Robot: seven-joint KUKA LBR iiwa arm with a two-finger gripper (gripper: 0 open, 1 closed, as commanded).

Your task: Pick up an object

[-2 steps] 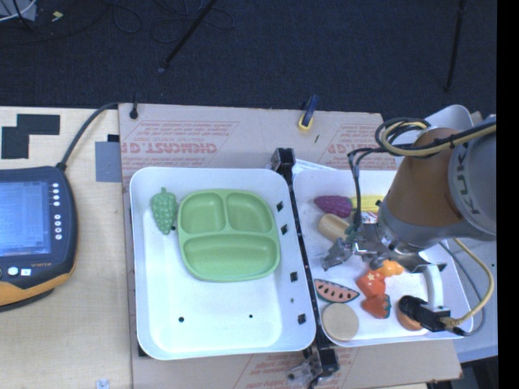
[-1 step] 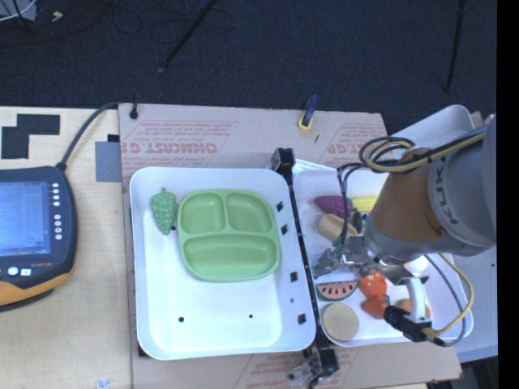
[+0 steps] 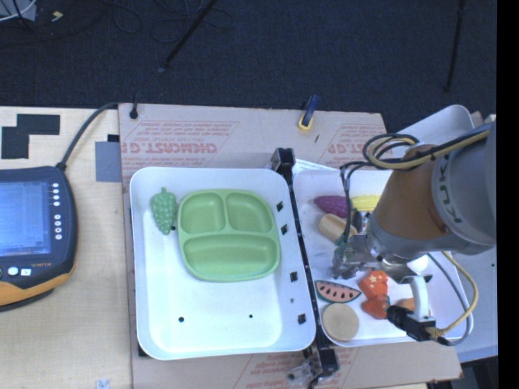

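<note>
Nearest the camera, the grey arm (image 3: 430, 205) hangs over the right bin (image 3: 454, 331). Its fingers (image 3: 350, 259) are low above the watermelon slice (image 3: 337, 291), which lies just below them, long axis sideways. Whether they are apart, I cannot tell.

Wooden bench (image 3: 89, 314), cardboard sheet (image 3: 211, 136), two white bins (image 3: 211, 322), teach pendant (image 3: 32, 233)

Arm (image 3: 454, 193): grey rounded casing, dark lettering partly legible | Band (image 3: 405, 205): broad, orange, above wrist | Cables (image 3: 389, 148): yellow and black, looped over band | Gripper (image 3: 350, 259): dark metal, small, detail unclear
</note>
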